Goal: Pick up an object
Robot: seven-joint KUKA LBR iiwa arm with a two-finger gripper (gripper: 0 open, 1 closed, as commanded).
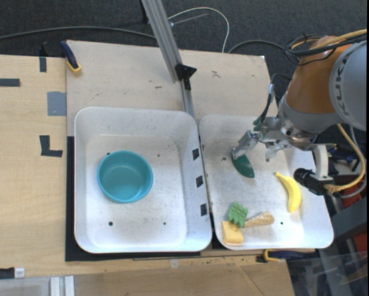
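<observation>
My gripper hangs over the upper part of the right bin, open, with nothing between its fingers. A dark green oval piece lies on the bin floor just below the left fingertip, outside the gap. A yellow banana lies to the lower right of the gripper. Near the bin's front edge sit a green leafy toy, a tan stick-shaped piece and a yellow block.
A blue bowl sits in the left bin. A grey metal pole slants down to the wall between the bins. Cables run along the bench behind the arm at the right.
</observation>
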